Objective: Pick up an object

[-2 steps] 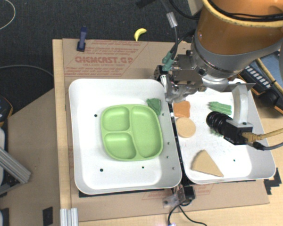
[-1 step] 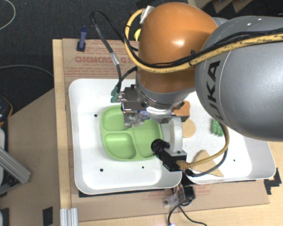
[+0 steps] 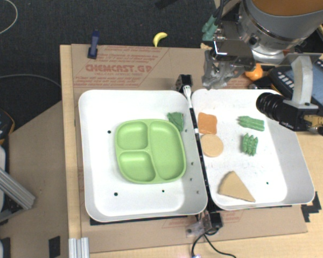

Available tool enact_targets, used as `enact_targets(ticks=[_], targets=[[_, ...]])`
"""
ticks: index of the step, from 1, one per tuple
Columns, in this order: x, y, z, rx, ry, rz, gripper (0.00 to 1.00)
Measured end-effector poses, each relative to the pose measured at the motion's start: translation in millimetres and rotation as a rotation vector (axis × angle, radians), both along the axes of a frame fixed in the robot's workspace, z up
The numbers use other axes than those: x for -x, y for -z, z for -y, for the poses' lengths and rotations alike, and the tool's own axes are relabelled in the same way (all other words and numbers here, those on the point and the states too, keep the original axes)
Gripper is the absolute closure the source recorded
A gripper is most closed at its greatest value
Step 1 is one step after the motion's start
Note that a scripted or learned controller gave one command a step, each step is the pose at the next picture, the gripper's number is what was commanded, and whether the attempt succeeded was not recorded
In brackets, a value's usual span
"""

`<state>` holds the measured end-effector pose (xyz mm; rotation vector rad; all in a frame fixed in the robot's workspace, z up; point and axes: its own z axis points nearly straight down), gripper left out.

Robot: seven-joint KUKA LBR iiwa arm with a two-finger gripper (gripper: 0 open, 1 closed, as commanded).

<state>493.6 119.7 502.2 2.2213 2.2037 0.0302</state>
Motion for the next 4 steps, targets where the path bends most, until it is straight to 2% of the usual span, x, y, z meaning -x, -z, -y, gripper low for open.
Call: enact_targets(ticks=[1, 2, 3, 4], targets=[[16, 133, -24, 0.008, -0.008, -0.037, 1.00], [14, 115, -23, 0.004, -0.009, -0.020, 1.00], [14, 101, -24, 0.004, -0.009, -0.019, 1.00], [14, 90, -40, 0.004, -0.010, -0.019, 1.00]])
